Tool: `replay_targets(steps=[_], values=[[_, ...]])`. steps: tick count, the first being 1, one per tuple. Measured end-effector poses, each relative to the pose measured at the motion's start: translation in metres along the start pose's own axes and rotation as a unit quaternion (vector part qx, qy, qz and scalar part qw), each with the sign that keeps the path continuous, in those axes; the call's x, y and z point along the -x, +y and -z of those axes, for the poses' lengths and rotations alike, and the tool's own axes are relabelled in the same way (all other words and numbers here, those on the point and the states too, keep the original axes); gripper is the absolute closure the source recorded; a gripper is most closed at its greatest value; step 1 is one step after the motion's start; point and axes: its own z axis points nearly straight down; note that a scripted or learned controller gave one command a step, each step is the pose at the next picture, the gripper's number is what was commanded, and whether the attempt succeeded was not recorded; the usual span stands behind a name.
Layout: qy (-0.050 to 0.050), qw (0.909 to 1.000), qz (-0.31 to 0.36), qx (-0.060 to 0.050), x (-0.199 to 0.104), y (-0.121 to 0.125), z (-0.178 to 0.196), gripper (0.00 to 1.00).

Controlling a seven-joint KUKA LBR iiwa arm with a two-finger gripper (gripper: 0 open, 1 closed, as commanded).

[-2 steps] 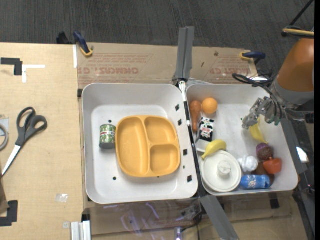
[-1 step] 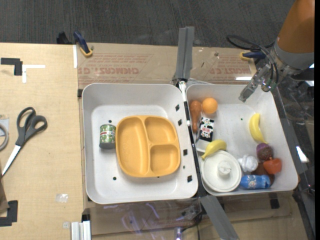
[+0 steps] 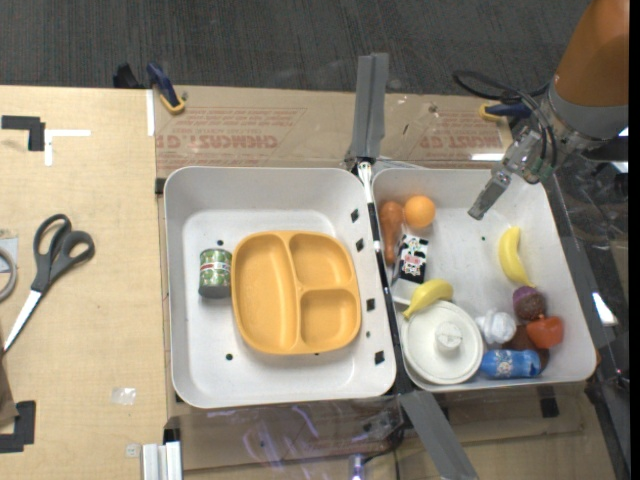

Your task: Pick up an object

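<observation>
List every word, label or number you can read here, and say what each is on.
"CHEMICAL GUYS", printed in red and seen upside down on the cardboard behind the bins; only partly legible.
Green can label: too small to read.
Black-and-white carton: blurred.
Blue packet: unreadable.

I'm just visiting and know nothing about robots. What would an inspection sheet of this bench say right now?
Surface: two white bins, left bin and right bin, on a wooden bench.
Job's things: right bin holds an orange, two bananas, a white lidded bowl, a blue bottle.
Clutter: left bin holds a yellow divided plate and a small green can; scissors lie on the bench.
Grippers: gripper above the right bin, holding nothing.
Cables: bundle at the wrist.
Surroundings: dark floor.
</observation>
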Motion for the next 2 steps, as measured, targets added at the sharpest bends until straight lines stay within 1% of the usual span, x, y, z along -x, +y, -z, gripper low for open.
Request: replay_targets(steps=[1, 2], values=[[-0.001, 0.9985, 0.054, 0.0, 0.027, -0.077, -0.136, 0.0], [-0.004, 0.9985, 0.054, 0.001, 0.028, -0.076, -0.126, 1.0]])
